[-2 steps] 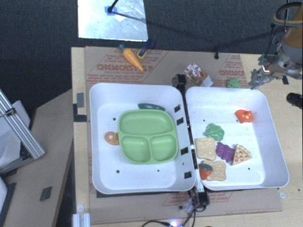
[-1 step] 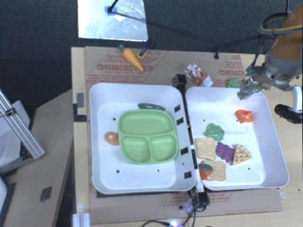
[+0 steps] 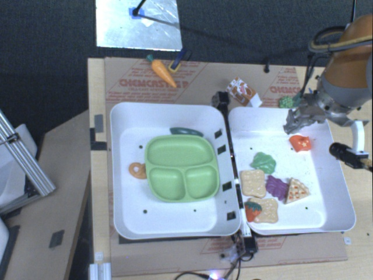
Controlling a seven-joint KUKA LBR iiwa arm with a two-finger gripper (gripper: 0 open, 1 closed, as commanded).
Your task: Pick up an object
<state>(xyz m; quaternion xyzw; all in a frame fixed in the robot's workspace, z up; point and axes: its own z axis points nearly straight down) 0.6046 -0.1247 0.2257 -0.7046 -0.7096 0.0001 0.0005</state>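
- The arm [image 3: 348,69] is reaching in from the right, its upper part running off the frame edge, with the orange band sitting near the top right corner.
- The gripper [image 3: 296,123] is hanging low over the back of the right bin [image 3: 335,214]; it is showing as a dark grey blur, and I cannot tell how it is set or whether it is grasping anything.
- A red toy piece [image 3: 301,143] is lying on the bin floor just in front of the gripper tip; whether the two are touching is too unclear to say.
- A small green item [image 3: 286,102] is sitting beyond the bin's back rim, partly hidden by the arm.
- Also lying in the right bin are a green leafy piece [image 3: 264,161], two cracker squares [image 3: 253,182] [image 3: 268,210], a purple piece [image 3: 278,187], a pizza-like wedge [image 3: 297,189] and a strawberry [image 3: 252,210], all crowded together near the front left.
- A black part [image 3: 345,153] is jutting over the bin's right rim.
- The left bin [image 3: 125,127] is holding one green divided plate [image 3: 182,168] with three compartments, one pretzel [image 3: 137,170] touching its left edge, and one dark green item [image 3: 186,132] half tucked behind its back rim.
- Behind the bins, one toy carrot [image 3: 162,72] and one small printed packet [image 3: 241,91] are lying on the cardboard [image 3: 204,77].
- A shiny foil sheet [image 3: 139,15] is lying farther back.
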